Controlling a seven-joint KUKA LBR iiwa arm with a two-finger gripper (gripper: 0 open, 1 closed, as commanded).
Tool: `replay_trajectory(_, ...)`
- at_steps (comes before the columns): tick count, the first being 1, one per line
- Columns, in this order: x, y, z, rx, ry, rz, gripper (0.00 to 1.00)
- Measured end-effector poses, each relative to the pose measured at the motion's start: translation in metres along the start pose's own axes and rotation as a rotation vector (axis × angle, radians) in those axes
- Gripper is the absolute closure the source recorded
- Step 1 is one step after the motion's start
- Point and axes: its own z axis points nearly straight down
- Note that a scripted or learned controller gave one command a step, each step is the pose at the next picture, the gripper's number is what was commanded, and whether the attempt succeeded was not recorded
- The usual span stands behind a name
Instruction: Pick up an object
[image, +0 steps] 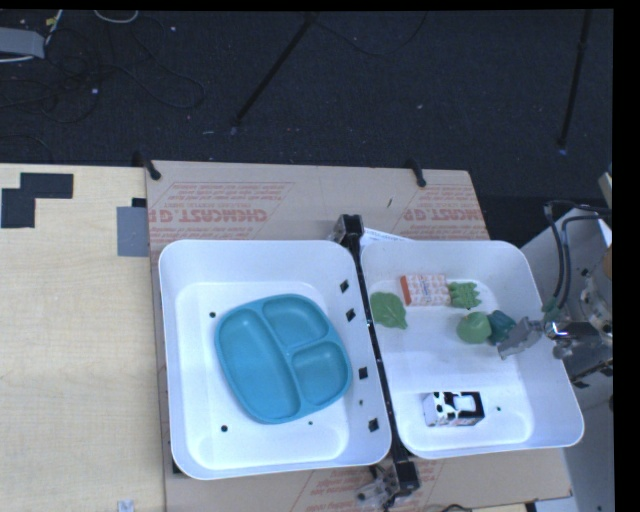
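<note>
While the gripper (512, 338) hangs over the right bin's (545, 425) right side, its jaw state cannot be told; a green ball (474, 327) lies just beside it.

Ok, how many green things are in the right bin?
3: a leafy one near the divider, a small one beside the red-and-white pack, and a round one towards the gripper.

A turquoise divided plate (283, 356) lies in the left white bin (190, 400), while right of it are a green leaf-like piece (388, 310), a red-and-white packet (425, 290), a green lump (474, 327) and a black-and-white carton (453, 408).
</note>
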Motion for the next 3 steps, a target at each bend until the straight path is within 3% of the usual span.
replay_trajectory(2, -0.002, 0.012, 0.114, 0.001, 0.000, 0.001, 0.00)
replay_trajectory(3, -0.005, 0.013, 0.100, -0.004, -0.002, 0.006, 1.00)
